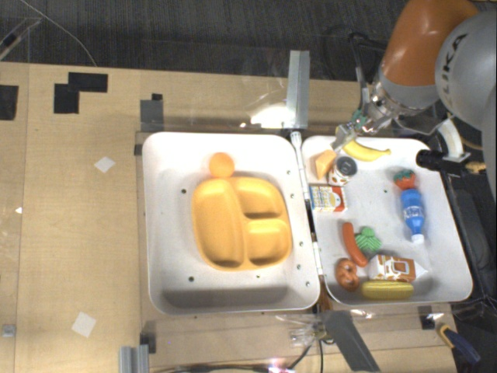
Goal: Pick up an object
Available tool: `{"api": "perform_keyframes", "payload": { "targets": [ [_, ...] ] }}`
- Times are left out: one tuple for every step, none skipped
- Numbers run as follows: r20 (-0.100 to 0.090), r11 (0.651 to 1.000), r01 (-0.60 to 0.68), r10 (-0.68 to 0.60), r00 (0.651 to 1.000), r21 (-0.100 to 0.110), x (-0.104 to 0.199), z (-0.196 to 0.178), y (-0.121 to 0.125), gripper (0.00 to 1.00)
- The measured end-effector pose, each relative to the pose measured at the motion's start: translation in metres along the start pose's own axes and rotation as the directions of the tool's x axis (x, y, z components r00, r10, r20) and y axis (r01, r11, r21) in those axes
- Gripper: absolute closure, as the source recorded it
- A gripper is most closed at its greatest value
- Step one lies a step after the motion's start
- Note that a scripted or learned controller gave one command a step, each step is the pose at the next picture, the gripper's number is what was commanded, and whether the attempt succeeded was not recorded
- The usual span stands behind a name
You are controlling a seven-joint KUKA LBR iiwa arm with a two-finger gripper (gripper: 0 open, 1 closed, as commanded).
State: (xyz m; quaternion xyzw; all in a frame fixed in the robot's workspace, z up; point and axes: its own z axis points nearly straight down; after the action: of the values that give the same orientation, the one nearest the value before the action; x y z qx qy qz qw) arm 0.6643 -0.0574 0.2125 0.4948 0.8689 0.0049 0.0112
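Observation:
My gripper point(352, 130) hangs over the far edge of the right bin point(446, 247), just above and left of a yellow banana point(368, 151). Nothing shows in its grasp. Close below it lie an orange wedge point(323, 163) and a small dark round piece point(346, 168). Further into the bin are a small printed carton point(327, 199), a red and green strawberry-like toy point(404, 179), a blue bottle point(412, 213), a red sausage point(352, 242), a green piece point(368, 239), a red-brown ball point(347, 273), a second carton point(393, 268) and a yellow oblong toy point(387, 289).
The left bin point(167, 208) holds a yellow divided tray point(237, 222) and a small orange ball point(221, 164). A metal post point(298, 92) stands behind the divider between the bins. The arm's orange band point(419, 37) rises at the top right.

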Motion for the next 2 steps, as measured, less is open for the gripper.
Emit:
{"api": "perform_keyframes", "payload": {
  "targets": [
    [-0.014, 0.976, 0.218, -0.218, 0.976, 0.010, 0.004, 0.026, 0.008, 1.00],
    [-0.005, 0.975, 0.222, -0.222, 0.975, 0.002, 0.003, 0.012, 0.012, 1.00]
  ]
}}
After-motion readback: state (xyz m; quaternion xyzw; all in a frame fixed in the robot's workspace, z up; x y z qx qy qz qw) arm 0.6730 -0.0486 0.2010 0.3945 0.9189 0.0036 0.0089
